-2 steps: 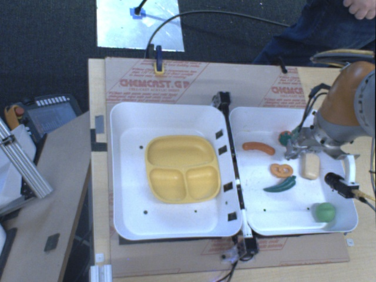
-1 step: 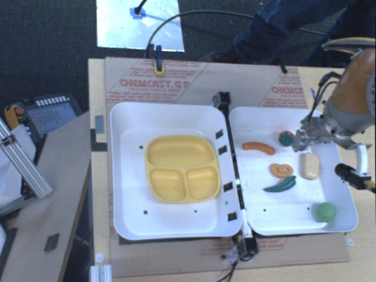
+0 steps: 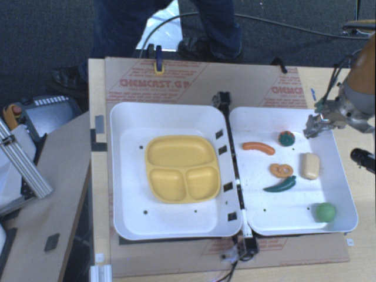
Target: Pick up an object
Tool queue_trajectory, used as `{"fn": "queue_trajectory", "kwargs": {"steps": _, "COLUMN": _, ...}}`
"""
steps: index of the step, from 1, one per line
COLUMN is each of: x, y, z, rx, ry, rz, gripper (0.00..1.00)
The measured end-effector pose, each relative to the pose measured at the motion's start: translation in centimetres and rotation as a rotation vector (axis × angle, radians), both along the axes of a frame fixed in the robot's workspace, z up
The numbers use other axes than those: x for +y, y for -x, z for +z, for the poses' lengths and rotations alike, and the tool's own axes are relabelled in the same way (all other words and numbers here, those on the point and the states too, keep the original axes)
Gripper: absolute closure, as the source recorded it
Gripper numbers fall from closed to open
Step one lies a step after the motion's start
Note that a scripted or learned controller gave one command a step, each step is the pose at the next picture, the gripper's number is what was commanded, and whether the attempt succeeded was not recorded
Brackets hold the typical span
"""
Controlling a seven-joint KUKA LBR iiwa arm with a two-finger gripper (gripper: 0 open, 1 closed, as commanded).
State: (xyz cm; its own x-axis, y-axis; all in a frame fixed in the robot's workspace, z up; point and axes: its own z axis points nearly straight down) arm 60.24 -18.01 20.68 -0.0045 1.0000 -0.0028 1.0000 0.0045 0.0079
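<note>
Right bin: orange sausage (image 3: 258, 148), dark-green round piece (image 3: 286, 138), orange slice (image 3: 281, 170), green pepper (image 3: 281, 185), cream block (image 3: 310, 165), green ball (image 3: 324, 212)

Both bins (image 3: 235, 175) on the tabletop (image 3: 194, 78) are viewed by one fixed camera, set above and angled downward.

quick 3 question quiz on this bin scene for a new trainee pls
1. True or false: the yellow divided tray lies in the right bin.
2. Which item sits nearest the gripper? A) green ball B) dark green round piece C) green pepper
3. Fill in: the orange sausage-shaped piece lies in the ____ bin.

Key
1. False; it lies in the left bin.
2. B.
3. Right, along with the cream block and the orange slice.
</note>
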Motion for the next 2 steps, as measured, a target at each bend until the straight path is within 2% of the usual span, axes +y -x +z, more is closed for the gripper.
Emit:
{"fn": "queue_trajectory", "kwargs": {"steps": 1, "x": 0.0, "y": -0.2, "z": 5.1, "rx": 0.0, "ry": 0.0, "rz": 0.001, "gripper": 1.0}}
{"fn": "queue_trajectory", "kwargs": {"steps": 2, "x": 5.2, "y": -1.9, "z": 4.0, "rx": 0.004, "ry": -0.003, "rz": 0.005, "gripper": 1.0}}
